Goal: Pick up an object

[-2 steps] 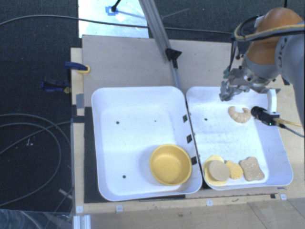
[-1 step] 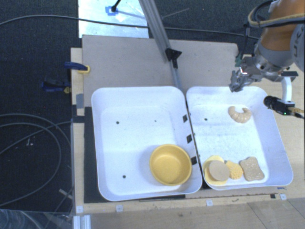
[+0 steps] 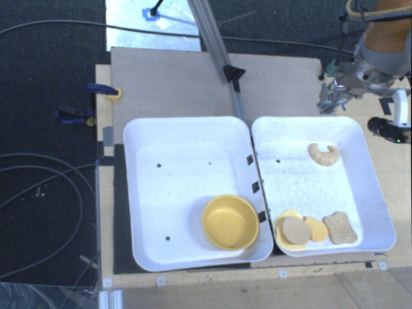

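So we've got the pincer [image 3: 331,98] parked up past the far edge of the right bin [image 3: 368,166], near its far right corner, hanging over the bench [image 3: 193,82] and not over anything grabbable. Honestly we can't tell from this angle if it's released or clenched, it's just a blurry grey clump under the orange band. Nothing is visibly in it.

Closest candidate is the croissant [image 3: 324,154], sitting alone in the far half of the right bin, well apart from everything else. We'd guess that's the easy pick, since there's free space all round it.

Along the near edge of that bin things get crowded: a round cookie [image 3: 296,230] lying on a yellow lid [image 3: 283,222], an orange cracker [image 3: 315,229] touching it, and a toast slice [image 3: 340,228] just beside that. Flat stuff packed together, so probably awkward to pinch.

Over in the left bin [image 3: 145,172], a yellow bowl [image 3: 230,221] sits upright by the near right corner, close to the divider wall. Its rim looks grabbable, but it's the longest reach.
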Motion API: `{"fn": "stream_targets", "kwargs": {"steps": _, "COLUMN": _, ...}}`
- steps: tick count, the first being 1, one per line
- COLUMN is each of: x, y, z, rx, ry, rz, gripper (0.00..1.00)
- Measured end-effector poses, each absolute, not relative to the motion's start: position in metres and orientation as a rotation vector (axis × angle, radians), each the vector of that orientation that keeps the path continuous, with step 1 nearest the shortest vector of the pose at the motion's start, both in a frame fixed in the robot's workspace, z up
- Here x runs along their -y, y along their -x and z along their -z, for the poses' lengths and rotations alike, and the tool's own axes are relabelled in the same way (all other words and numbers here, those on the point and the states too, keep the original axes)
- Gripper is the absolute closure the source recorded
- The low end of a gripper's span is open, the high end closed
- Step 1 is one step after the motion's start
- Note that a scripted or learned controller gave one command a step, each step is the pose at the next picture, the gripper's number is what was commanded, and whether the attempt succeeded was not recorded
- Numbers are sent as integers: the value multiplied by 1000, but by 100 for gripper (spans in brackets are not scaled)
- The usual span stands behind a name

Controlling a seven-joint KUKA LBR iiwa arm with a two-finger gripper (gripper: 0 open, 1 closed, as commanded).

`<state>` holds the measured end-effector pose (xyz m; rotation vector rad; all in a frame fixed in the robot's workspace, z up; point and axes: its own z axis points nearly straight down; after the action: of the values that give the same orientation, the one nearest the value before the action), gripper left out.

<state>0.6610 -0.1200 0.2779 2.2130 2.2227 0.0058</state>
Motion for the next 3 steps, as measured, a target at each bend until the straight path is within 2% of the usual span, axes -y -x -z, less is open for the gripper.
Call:
{"fn": "stream_targets", "kwargs": {"steps": 2, "x": 22, "y": -619, "z": -254, "rx": -2234, "ry": -2211, "rz": -1, "gripper": 100}}
{"fn": "stream_targets", "kwargs": {"steps": 3, "x": -19, "y": -608, "z": -249, "rx": -2233, "ry": -2211, "rz": -1, "gripper": 100}}
